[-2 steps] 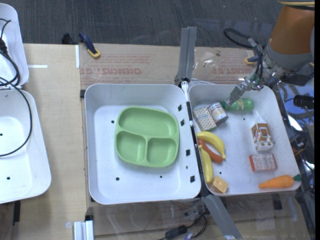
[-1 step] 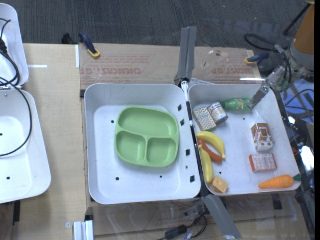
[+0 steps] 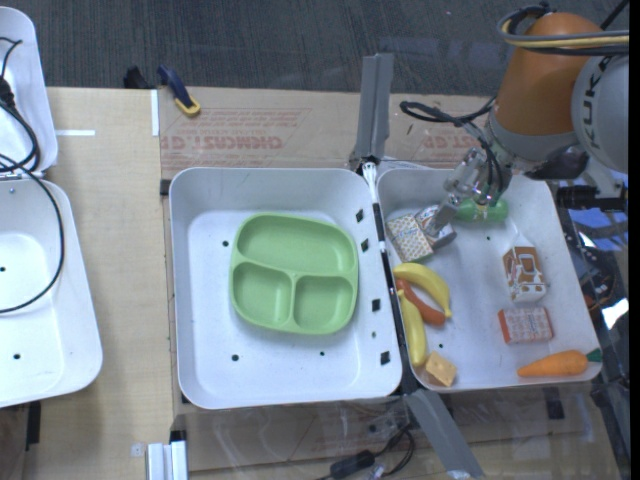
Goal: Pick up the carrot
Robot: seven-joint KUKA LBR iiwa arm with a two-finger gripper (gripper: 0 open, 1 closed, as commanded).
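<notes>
orange carrot (image 3: 553,365) lies in the right bin (image 3: 470,298), in the near right corner, close against the bin's right wall. its long axis runs nearly left to right across the view, tilted slightly so the right end sits a little further from the camera. the thicker end is to the right and the taper points left, toward the bin's near edge.

gripper (image 3: 470,196) is at the far side of the same bin, well apart from the carrot, hanging from the grey arm (image 3: 545,78) with its orange band. whether the pincer is spread or pressed together cannot be told from this view; nothing is visibly pinched. a green object (image 3: 489,210) sits just beside it and a patterned packet (image 3: 409,235) lies near its lower left.

other contents of the right bin: banana (image 3: 420,298) along the left wall with a red item (image 3: 424,306) touching it, a cheese-like wedge (image 3: 440,370) at the near edge, two wafer-like blocks (image 3: 524,270) (image 3: 525,323) between gripper and carrot.

left bin (image 3: 200,298) holds a green divided plate (image 3: 295,273), flat, roughly centred.
</notes>
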